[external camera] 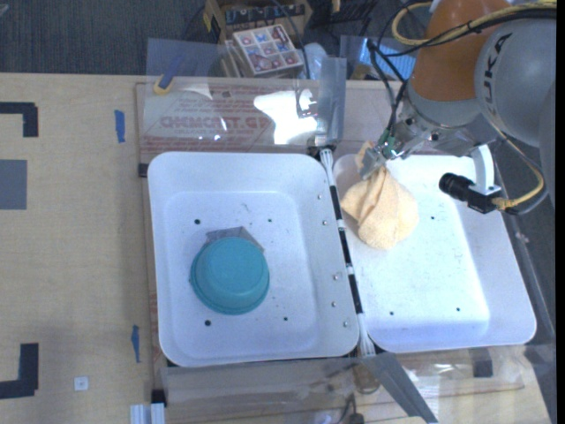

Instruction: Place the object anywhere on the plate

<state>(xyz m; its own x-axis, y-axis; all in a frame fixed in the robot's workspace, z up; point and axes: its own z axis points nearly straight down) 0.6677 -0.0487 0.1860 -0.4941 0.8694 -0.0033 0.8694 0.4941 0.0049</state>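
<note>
1. One wooden bench (71, 263) runs under everything; it carries black corner marks, a grey square at the left edge and two short blue tape strips.
2. One grey arm (521, 78) with an orange band comes in from the upper right; the letters "KU" read sideways on its casing, the rest cut off by the curve.
3. Two shallow white bins sit side by side, touching along their inner rims: the left bin (177, 325) and the right bin (494, 316).
4. One clear plastic sheet (221, 117) lies behind the left bin, with reddish lettering on it too washed out by glare to read.
5. One yellow cloth (381, 208) hangs in the upper left part of the right bin, near the shared rim. Its top corner is gathered to a point right at the gripper, and its lower bulk rests against the bin floor.
6. One teal plate (230, 276), round and bowl-like, sits in the left bin, lower left of centre, partly over a small grey patch. It is well apart from the cloth, with the bin rims between them.
7. One gripper (381, 155) sits directly above the cloth, its tips pinched together on the cloth's top corner, so the cloth dangles from them.
8. One box with a coloured tile pattern (262, 49) stands beyond the bench; no text on it is legible.
</note>
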